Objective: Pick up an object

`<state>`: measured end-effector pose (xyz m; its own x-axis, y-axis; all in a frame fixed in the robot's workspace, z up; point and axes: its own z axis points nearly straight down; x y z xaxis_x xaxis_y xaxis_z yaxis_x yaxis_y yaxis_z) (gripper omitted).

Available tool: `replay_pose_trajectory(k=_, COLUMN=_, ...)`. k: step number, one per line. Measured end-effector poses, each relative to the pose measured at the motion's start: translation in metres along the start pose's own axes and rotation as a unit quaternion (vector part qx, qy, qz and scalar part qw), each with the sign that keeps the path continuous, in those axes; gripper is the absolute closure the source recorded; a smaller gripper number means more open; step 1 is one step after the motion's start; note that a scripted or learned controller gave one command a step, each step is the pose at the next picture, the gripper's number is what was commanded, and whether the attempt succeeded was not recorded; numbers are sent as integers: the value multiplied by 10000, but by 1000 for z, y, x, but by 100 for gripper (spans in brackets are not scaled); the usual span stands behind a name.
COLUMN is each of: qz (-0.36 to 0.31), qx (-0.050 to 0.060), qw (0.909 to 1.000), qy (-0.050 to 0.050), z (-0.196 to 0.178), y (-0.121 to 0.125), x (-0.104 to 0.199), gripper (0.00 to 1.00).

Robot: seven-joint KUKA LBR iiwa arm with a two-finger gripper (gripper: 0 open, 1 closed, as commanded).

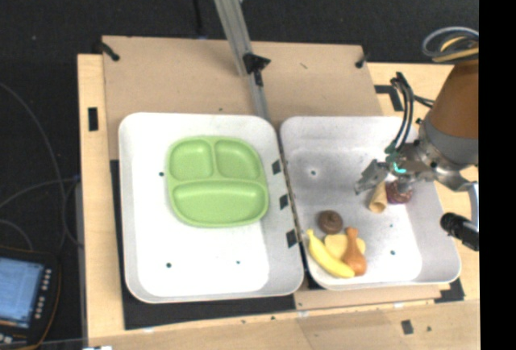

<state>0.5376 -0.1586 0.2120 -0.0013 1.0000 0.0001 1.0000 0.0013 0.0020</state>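
Note:
My gripper (389, 179) hangs over the right bin (339, 147), toward its right side, below the grey wrist and orange band. A small tan piece (377, 198) and a dark red object (398, 193) sit right under it; whether either is held I cannot tell. In the bin's front left corner lie a brown round item (329, 221), a yellow banana (324, 255), an orange drumstick-shaped piece (354, 251) and a small yellow piece (335, 241), all apart from the gripper.
The left bin (145, 260) holds a green divided plate (218, 181). A slanted metal pole (234, 18) rises behind the bins. Black cables (403, 102) loop by the arm at the right.

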Motion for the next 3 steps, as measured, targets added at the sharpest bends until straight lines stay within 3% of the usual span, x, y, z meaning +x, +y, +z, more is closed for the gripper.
replay_pose_trajectory(k=2, qz=10, qx=31, qw=10000, qy=-3, z=105, y=-2, x=-4, gripper=0)
replay_pose_trajectory(k=3, qz=16, qx=13, qw=10000, qy=-6, z=111, y=-1, x=-5, gripper=0)
